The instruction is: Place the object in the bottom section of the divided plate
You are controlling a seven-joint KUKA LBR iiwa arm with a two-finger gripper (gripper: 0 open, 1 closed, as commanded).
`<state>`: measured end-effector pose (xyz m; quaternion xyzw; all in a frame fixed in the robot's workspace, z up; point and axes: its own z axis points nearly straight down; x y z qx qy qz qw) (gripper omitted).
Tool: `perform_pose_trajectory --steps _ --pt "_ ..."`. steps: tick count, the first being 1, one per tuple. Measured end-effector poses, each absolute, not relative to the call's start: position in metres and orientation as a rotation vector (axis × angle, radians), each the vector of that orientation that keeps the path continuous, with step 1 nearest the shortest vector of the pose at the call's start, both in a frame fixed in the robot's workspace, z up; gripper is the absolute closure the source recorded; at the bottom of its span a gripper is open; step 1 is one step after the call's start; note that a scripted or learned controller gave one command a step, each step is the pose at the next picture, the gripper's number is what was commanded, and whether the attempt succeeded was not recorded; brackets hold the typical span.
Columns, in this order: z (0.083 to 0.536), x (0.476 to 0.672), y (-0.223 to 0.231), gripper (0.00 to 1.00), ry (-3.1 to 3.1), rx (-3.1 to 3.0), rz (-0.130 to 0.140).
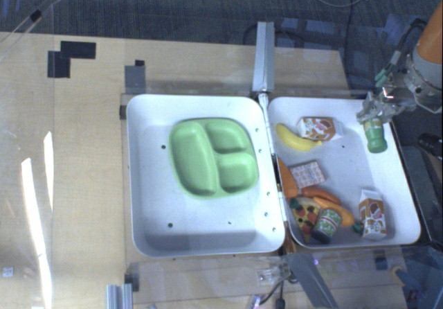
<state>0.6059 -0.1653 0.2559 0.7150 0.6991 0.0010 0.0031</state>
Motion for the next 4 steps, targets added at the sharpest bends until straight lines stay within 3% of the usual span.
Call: perform_pose_trajectory --steps 1,2,3,4 --pt "0.126 0.623 -0.099 1.00 2.296 2.139 0.006" --pt "0.262 0.654 -0.034 1.00 2.501 1.890 0.009" --pt "0.244 0.611 0.023 1.00 2.542 1.841 0.006" --pt "0.300 0.670 -0.001 1.00 2.499 1.893 0.009"
